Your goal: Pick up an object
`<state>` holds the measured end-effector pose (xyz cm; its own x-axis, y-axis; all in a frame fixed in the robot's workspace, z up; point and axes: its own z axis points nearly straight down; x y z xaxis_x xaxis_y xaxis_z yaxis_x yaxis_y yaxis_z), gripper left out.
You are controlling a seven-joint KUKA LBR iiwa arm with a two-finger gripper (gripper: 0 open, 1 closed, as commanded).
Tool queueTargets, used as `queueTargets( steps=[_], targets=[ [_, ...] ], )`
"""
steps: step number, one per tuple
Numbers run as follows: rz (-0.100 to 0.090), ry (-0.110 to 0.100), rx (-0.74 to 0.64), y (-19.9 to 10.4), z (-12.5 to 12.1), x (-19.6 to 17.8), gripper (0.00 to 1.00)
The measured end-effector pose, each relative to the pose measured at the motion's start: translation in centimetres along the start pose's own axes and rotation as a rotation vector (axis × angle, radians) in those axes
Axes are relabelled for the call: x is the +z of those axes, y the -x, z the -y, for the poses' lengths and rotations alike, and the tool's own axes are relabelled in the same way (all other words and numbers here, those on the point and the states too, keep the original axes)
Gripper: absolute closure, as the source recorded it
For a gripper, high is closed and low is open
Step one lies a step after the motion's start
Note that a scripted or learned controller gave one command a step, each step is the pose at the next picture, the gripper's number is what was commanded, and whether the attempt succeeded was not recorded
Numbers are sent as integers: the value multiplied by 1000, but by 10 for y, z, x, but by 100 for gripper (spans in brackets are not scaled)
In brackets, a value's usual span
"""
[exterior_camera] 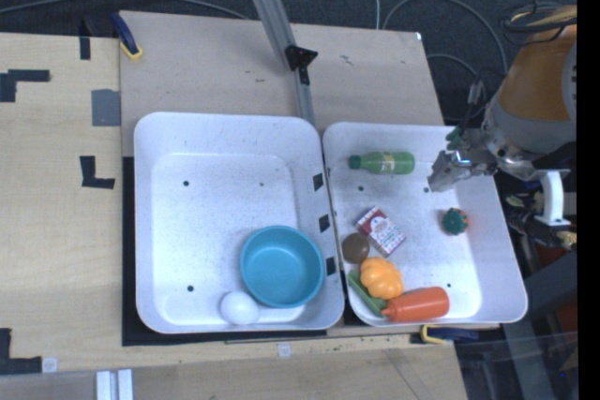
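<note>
My gripper (448,171) hangs over the upper right part of the right bin (487,295), with nothing seen between its fingers. A green bottle (382,163) lies to its left near the bin's back wall. A small green and red ball (455,221) sits just below the gripper. Further left and forward are a red and white carton (381,231), a brown round piece (354,247), an orange pepper (380,277), a red-orange carrot-like piece (415,303) and a green strip (365,293).
The left bin (187,155) holds a blue bowl (280,265) and a white ball (238,306) at its front. A grey pole (272,5) slants down to the bins' shared back edge. Cables trail behind the bench.
</note>
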<state>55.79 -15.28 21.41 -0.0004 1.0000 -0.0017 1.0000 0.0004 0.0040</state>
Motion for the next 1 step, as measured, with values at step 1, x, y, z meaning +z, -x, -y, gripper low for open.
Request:
queueTargets(
  steps=[1],
  targets=[
    [-1, -3, -1, 0, -1, -22, 100]
  ],
)
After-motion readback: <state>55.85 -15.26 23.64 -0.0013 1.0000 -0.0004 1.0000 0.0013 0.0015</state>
